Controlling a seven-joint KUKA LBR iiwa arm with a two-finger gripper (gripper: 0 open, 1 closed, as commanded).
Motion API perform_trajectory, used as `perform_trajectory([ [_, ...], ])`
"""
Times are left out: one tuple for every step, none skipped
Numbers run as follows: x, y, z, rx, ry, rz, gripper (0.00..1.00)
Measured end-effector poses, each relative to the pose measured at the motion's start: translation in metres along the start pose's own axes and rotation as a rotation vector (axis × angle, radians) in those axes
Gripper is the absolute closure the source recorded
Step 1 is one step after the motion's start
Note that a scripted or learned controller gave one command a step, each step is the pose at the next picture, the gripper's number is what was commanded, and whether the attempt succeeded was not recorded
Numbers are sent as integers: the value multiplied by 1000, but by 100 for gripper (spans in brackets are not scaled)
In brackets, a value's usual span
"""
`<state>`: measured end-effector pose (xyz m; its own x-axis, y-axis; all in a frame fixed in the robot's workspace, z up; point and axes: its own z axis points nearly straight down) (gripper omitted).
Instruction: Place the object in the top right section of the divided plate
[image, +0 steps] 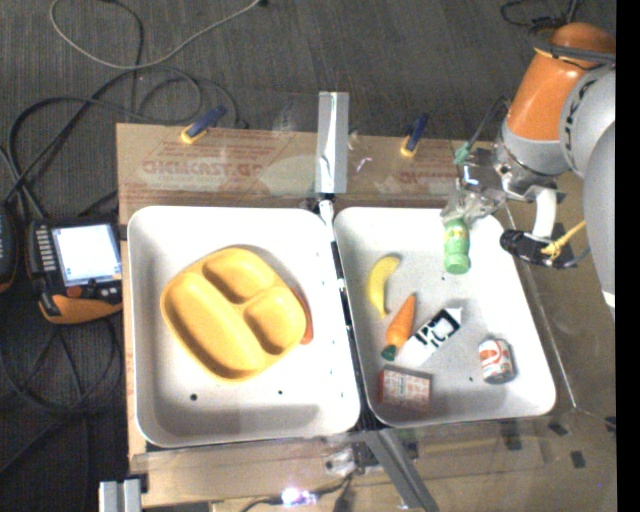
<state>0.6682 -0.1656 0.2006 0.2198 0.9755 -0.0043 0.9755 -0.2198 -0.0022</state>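
The gripper (468, 200) hung over the right bin (530, 330), just above the green bottle (456, 246); its translucent fingers were hard to resolve, so jaw state could not be determined. The yellow divided plate (236, 311) lay in the left bin (150, 400), partly hiding an orange item (307, 327) at its right rim.

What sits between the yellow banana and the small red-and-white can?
In the camera view, an orange carrot and a black-and-white carton lie between the banana and can.
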Motion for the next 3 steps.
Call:
perform_trajectory([
  [-10,-16,22,0,2,-109,100],
  [71,-21,-58,-2,4,-229,100],
  [205,-47,-47,0,3,-233,100],
])
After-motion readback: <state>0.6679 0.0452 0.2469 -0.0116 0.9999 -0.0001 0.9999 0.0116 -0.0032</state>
